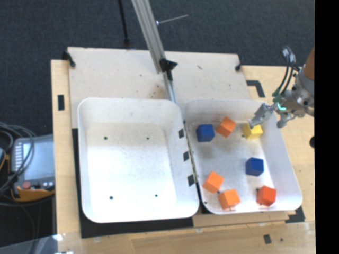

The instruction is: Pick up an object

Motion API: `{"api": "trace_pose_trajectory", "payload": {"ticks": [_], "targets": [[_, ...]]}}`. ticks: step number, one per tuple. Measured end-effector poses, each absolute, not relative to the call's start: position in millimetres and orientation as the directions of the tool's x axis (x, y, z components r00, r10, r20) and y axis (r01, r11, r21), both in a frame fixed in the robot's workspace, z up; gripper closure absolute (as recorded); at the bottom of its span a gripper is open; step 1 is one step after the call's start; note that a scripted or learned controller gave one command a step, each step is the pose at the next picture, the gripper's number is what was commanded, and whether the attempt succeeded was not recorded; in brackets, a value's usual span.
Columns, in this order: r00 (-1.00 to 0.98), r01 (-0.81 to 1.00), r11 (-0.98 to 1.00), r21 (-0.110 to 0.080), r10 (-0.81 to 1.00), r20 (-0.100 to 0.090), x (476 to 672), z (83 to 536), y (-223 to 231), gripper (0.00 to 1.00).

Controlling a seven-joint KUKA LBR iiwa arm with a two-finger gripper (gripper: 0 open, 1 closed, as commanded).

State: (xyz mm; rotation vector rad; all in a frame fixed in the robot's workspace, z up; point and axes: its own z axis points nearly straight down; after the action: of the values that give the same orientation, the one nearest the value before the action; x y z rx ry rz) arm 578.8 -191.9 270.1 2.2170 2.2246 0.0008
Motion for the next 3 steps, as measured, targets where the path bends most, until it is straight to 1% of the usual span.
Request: {"api": "trace_pose_trajectory", "payload": {"ticks": [1, 2, 3], "targets": [[-0.004, 1.000, 0.004, 0.002, 1.000, -0.001, 579.0, 270.6, -191.9, 0.00], [0.001, 1.000, -0.001, -0.004, 1.000, -0.002, 581.3, 228.0, -195.7, 0.00], [0.002, 1.000, -0.002, -0.004, 1.000, -0.002, 580.9, 186.3, -198.4, 0.00]]}}
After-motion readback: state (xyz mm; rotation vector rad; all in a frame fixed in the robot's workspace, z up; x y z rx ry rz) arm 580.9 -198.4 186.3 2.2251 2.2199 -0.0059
